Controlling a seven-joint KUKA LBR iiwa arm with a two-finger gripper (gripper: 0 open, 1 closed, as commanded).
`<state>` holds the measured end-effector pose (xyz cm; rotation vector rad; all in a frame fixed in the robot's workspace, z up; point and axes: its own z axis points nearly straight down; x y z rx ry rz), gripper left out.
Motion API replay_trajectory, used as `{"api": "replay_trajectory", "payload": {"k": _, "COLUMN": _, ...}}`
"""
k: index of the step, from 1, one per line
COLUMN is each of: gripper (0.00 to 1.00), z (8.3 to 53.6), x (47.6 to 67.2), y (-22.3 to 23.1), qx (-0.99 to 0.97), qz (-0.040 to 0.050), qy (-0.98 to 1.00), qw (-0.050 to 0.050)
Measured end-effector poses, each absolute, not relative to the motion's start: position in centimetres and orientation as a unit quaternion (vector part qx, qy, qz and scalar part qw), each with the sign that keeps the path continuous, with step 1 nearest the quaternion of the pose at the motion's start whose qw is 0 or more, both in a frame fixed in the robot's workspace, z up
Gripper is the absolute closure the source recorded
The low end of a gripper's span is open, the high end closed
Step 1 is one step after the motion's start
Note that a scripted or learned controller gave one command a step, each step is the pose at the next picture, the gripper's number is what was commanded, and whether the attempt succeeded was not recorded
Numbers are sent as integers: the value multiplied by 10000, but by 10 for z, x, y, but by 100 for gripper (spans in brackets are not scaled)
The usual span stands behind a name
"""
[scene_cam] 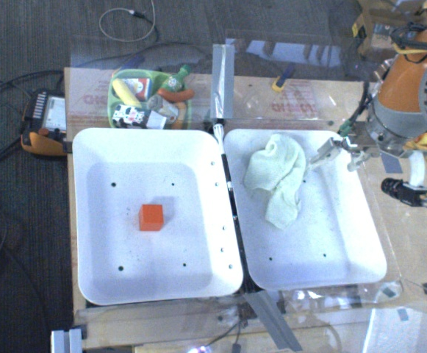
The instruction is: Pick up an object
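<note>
Cube (151, 217), orange, sits flat near the middle of the left bin (95, 153), a bit left of center in the frame, nothing touching it. I see only that one item in the left bin.

Right bin (360, 263) holds a crumpled pale green cloth (278, 175), lying in its upper-left part, running from near the top wall down toward mid-bin.

Gripper (339, 151) is at the upper-right edge of the right bin, right side of the frame, well apart from the cube and a short way right of the cloth, not touching it. I read its two fingers as spread, nothing between them. Arm (406, 94) comes in from the right edge, orange band visible above the wrist.

Beyond the bins: a green basket (115, 94) of mixed toys at upper center-left, just above the left bin. An orange-and-black device (40, 127) lies on the floor at far left with cables around it. Upright grey post (222, 79) stands between the bins at the top.
</note>
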<state>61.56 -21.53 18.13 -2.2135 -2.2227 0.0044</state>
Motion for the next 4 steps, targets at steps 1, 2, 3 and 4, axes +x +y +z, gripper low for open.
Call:
{"api": "replay_trajectory", "payload": {"k": 1, "gripper": 0, "z": 243, "x": 621, "y": -216, "qx": -7859, "qz": 30, "qy": -6184, "qw": 8}}
{"api": "replay_trajectory", "payload": {"k": 2, "gripper": 0, "z": 113, "x": 595, "y": -138, "qx": -8101, "qz": 28, "qy": -5863, "qw": 31}}
{"api": "replay_trajectory", "payload": {"k": 3, "gripper": 0, "z": 147, "x": 608, "y": -202, "qx": -8397, "qz": 30, "qy": -5430, "qw": 12}}
{"api": "replay_trajectory", "payload": {"k": 4, "gripper": 0, "z": 194, "x": 578, "y": -144, "qx": -8012, "qz": 31, "qy": -5984, "qw": 15}}
